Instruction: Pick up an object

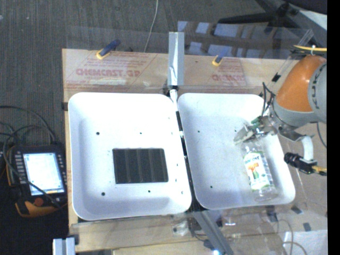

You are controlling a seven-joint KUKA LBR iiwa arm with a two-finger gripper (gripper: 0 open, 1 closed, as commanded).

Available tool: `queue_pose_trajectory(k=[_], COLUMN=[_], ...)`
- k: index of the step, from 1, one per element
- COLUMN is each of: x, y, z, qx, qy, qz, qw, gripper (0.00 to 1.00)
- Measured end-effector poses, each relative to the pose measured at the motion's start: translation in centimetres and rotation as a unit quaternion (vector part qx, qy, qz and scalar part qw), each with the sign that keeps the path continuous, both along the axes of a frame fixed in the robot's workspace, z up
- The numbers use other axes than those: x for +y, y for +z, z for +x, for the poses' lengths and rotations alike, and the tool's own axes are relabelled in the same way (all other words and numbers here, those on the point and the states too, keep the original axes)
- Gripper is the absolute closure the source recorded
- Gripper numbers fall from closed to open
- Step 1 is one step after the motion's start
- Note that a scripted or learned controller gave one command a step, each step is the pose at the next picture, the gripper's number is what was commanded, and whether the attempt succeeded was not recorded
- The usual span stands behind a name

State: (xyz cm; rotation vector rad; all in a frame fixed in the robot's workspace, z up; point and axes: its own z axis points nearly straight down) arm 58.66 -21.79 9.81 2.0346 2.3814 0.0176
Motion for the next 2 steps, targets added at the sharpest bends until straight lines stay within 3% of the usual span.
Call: queue_pose_trajectory(k=[1, 2], x=[6.8, 4.3], y=[10.2, 16.7], z=[0.3, 3.3], qx=[0.009, 0.01], qy=[0.048, -0.043], qz=[-0.001, -0.0019], qw=[0.9988, 0.999], gripper=[1.0, 1.0])
